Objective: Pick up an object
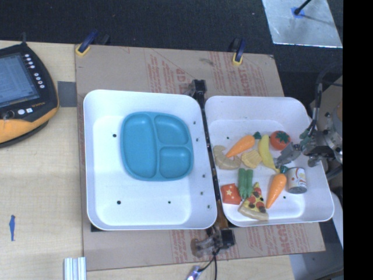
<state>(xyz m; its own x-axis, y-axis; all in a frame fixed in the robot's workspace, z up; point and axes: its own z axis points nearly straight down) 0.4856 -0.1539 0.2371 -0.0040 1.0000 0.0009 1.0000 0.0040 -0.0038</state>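
Clamped at the near edge of the tabletop, a small bracket with cabling sits just below the seam between the two white bins. Beyond it, the left bin carries a blue divided plate, while the right bin holds a crowd of toy foods: a pizza slice and a red block nearest, green pods between them, two carrots, a banana, a tomato and a small tin can. The tool reaches in from the right and sits low over the right side of that bin, near the tomato, the banana and the can; whether it is released or clenched I cannot tell at this size, and nothing is visibly caught in it. The step in hand looks like settling on one item to grasp. To do it well, I would favour a piece with free space on both flanks, such as the lower carrot or the can, rather than the packed cluster at the middle. Line up across the narrow width of the chosen piece, descend straight, and close only once it lies squarely between. A glancing approach would likely nudge the neighbours and roll the can away.
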